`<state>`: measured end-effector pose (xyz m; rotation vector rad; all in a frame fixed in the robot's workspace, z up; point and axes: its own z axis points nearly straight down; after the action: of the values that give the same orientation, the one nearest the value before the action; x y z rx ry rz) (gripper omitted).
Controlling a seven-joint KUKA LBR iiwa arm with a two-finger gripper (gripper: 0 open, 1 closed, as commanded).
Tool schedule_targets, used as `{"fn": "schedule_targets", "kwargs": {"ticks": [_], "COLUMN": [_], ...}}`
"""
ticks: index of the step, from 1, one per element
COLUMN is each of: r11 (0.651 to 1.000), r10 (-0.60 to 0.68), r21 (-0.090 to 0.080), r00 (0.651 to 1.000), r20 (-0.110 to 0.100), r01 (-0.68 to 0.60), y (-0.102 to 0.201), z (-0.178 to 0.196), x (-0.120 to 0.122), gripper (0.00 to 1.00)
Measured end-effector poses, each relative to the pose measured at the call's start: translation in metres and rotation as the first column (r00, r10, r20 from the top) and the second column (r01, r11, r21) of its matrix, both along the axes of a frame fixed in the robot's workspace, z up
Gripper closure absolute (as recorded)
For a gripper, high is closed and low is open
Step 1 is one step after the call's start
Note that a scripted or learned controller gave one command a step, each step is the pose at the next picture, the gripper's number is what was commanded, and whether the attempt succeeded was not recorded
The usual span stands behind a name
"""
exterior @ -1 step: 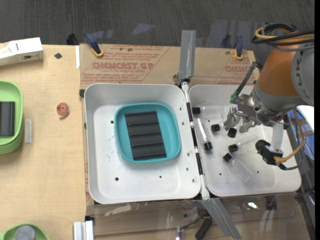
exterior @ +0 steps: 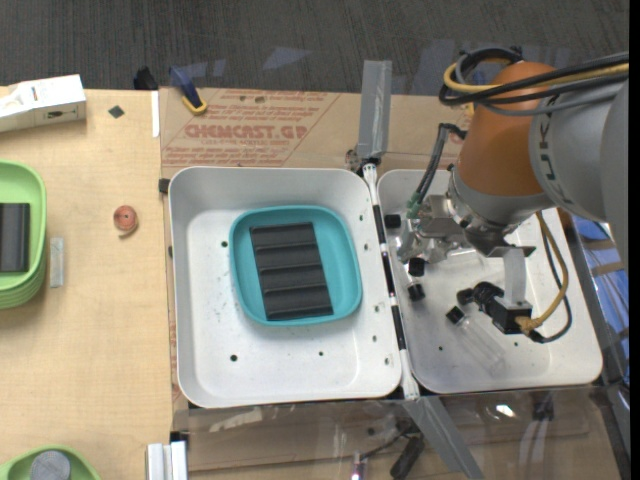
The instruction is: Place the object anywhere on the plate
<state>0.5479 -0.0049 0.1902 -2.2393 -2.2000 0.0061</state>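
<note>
So here's the setup: two shallow white bins side by side on the bench. The left bin (exterior: 200,298) has a teal plate (exterior: 345,268) sitting roughly in its middle, and there's a dark ribbed block (exterior: 290,270) lying flat on that plate, long side running 12 to 6 o'clock. It sits inside the plate's rim, pretty much centred.

The arm (exterior: 540,138) comes in from 3 o'clock and hangs over the right bin (exterior: 560,363), its orange band sitting over the bin's 12 o'clock end. The gripper (exterior: 415,258) is down at the 9 o'clock side of that bin, close to the wall shared with the left one. Honestly can't tell how its jaws are set, too much metal and cable clutter in the way. A black cable fitting (exterior: 490,303) dangles near the bin's centre.

Off at 9 o'clock on the wooden bench (exterior: 90,368) there's a green tray (exterior: 30,183), and a small reddish disc (exterior: 124,218) between it and the left bin. Cardboard (exterior: 260,123) with red print lies at 12 o'clock.
</note>
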Motion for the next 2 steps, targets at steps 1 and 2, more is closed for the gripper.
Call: {"fn": "schedule_targets", "kwargs": {"ticks": [1, 2], "r11": [1.0, 0.998], "r10": [0.0, 0.06], "r21": [0.0, -0.001], "r00": [1.0, 0.998], "r20": [0.0, 0.002], "r01": [0.0, -0.06], "y": [0.0, -0.043], "z": [0.0, 0.025], "x": [0.0, 0.035], "gripper": [0.0, 0.0]}}
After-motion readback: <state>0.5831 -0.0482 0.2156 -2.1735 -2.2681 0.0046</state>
